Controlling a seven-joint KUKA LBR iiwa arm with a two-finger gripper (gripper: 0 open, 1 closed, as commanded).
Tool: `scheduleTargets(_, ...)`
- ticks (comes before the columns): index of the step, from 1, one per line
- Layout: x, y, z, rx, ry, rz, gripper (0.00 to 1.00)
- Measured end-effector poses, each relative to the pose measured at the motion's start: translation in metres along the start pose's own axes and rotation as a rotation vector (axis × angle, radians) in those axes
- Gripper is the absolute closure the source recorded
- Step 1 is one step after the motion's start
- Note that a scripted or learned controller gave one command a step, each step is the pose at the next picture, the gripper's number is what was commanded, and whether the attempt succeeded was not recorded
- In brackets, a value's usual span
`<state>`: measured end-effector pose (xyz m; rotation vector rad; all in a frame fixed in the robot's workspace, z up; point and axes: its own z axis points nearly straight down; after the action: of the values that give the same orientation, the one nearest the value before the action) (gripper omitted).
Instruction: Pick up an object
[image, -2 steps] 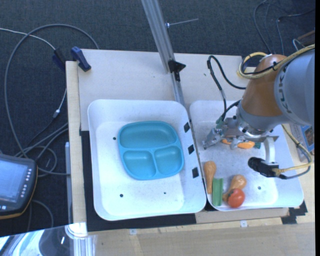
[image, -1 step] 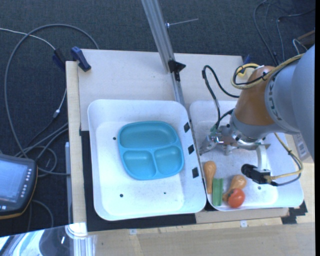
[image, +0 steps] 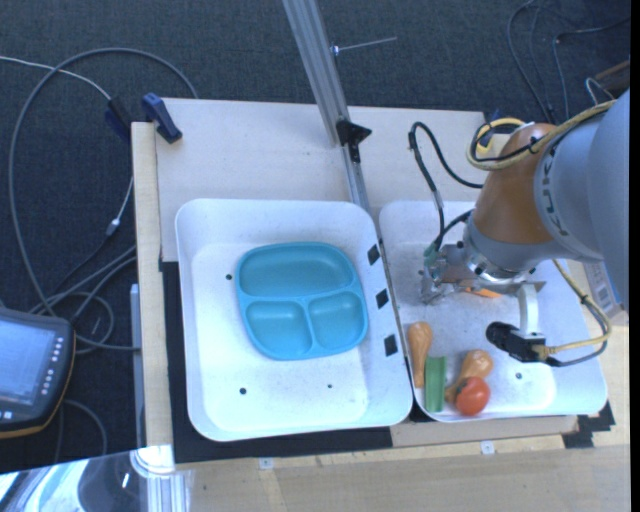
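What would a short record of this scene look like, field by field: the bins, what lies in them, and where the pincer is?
left bin: holds a blue divided plate
right bin: holds the food items
food items: orange carrot, green stick, red tomato, yellowish piece
pincer: low over the right bin, above the carrot
arm: grey with orange band, reaching in from the right

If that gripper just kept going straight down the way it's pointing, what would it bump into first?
Most likely the bare floor of the right-hand bin. The gripper points down over an open patch there; the carrot and the other toy foods lie nearer the camera, off that line. Depth is hard to judge from this slanted view.
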<state>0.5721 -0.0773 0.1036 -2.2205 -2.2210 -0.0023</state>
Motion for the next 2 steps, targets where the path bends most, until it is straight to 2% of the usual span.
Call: scheduleTargets(2,-0.01,0.014,-0.097,-0.006,-0.003,0.0,1.0)
